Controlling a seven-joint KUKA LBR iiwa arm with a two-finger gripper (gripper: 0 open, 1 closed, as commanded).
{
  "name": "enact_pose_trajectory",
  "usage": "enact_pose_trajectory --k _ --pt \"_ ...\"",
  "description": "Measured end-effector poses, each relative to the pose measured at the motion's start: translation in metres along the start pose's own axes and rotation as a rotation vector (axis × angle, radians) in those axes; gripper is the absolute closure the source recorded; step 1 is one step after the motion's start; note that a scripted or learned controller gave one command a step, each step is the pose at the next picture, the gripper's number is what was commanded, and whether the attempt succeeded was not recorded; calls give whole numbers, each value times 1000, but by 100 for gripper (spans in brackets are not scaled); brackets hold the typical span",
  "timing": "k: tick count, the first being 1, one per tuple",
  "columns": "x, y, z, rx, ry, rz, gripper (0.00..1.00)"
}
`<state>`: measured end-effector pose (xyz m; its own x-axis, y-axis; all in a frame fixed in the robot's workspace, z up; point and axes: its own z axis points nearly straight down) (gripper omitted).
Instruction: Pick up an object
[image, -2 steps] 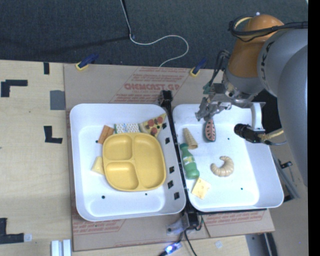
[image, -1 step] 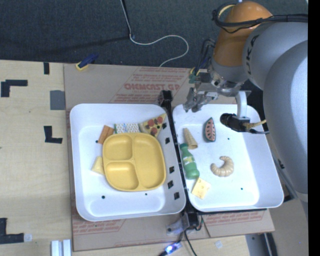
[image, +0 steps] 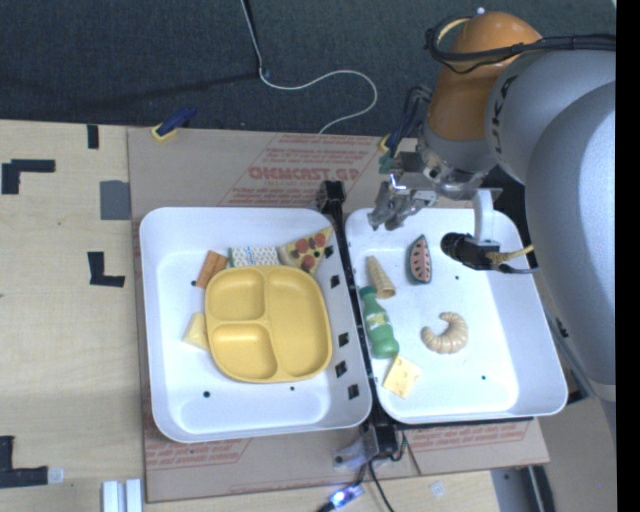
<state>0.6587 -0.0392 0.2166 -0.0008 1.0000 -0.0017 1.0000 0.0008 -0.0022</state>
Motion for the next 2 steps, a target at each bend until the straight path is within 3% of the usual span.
enact_pose_trajectory --k 1,2 --pt "-7 3 -18 -3 1 -1 100" --pt "-8 -1 4 1 0 0 100"
